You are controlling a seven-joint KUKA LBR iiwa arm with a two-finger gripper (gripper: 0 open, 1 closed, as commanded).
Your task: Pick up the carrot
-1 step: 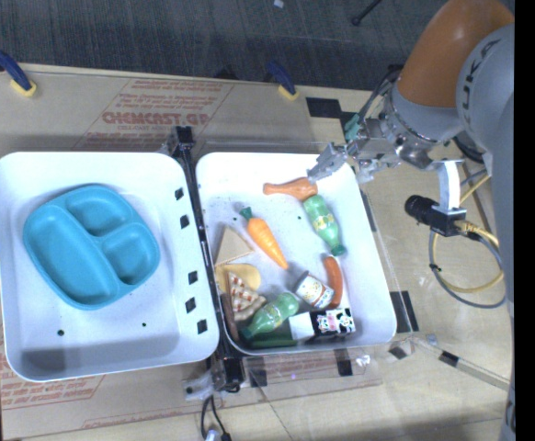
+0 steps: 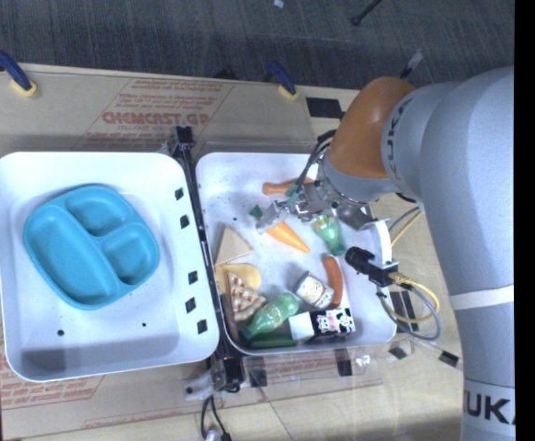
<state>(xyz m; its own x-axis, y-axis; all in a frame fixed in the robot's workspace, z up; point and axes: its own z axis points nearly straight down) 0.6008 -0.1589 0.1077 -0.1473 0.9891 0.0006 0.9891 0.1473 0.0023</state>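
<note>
Carrot (image 2: 289, 236) lies in the right bin (image 2: 214, 173), near its middle, pointing toward the lower right, apart from the other toy food. End effector (image 2: 297, 202) hangs just above its thick end, probably lined up for a grasp. Whether it is open or closed, I cannot tell. Blue plate (image 2: 90, 243) sits in the left bin (image 2: 10, 338).

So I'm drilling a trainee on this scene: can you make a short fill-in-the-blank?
1. The blue divided plate lies in the ___ bin.
2. The carrot lies in the ___ bin.
3. The carrot's colour is ___.
4. The tool hovers above the ___ bin.

Missing words: left; right; orange; right
</note>
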